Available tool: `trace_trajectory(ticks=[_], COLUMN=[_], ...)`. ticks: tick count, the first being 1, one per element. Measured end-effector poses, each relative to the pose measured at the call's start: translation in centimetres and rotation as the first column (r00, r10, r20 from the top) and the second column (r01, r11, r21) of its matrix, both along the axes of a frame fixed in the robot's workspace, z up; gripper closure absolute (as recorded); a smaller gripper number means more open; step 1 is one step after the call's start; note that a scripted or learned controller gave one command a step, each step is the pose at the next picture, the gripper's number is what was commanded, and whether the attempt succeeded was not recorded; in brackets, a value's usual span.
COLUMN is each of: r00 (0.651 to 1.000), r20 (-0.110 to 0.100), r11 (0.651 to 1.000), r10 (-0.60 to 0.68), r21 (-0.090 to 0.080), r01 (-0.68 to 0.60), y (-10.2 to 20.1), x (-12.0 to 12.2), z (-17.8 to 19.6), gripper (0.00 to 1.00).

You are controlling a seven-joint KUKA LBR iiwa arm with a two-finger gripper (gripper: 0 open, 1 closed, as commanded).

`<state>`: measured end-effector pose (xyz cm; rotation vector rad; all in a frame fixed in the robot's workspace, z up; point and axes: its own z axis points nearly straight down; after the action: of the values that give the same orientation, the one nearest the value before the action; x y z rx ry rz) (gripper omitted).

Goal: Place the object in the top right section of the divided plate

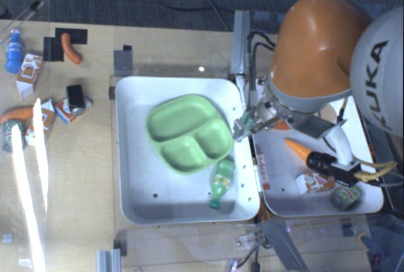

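- While the grey arm [379,81] carries large dark lettering, only "UKA" reads clearly. The rest can't be made out.
- Labels on the cartons and the can are too small to read.
- gripper [243,125] sits over the wall shared by the two bins. Jaw state: cannot tell, they blur into the rim.
- left bin [129,157], left of the jaws, holds the green divided plate [183,119] and a green bottle [221,181].
- Plate's right rim is just beside the jaws. The plate is turned at a slant, with the big section farthest from the jaws and the two smaller ones nearer.
- Bottle lies on its side on the bin floor, near and below-left of the jaws. Its wide end is against the plate's lower rim and its cap end points away from the jaws.
- right bin [278,200], right of and below the jaws, has a carrot [297,149] nearest, a small carton [310,183] past it, and a can [346,196] farthest out.
- bench [88,201], well left of the jaws and outside the bins, has these:
  - a blue bottle [14,50]
  - a white-and-orange carton [28,72]
  - a sausage [71,50] across a black block [55,48]
  - a black box [76,97]
  - a second carrot [16,116]
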<state>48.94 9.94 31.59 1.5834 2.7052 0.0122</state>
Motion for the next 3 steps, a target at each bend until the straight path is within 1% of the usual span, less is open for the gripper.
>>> trace_trajectory(ticks=[1,2,3], r00=[0.942,0.845,0.577], r20=[-0.003,-0.005,-0.003], r11=[0.942,0.845,0.577], r10=[0.337,0.535,0.817], r21=[-0.004,-0.004,-0.008], r01=[-0.337,-0.535,-0.817], y=[-2.4,-3.6,0.2], x=[-0.1,-0.2,-0.1], z=[-3.4,-13.1,-13.0], gripper=[1.00,1.00,1.00])
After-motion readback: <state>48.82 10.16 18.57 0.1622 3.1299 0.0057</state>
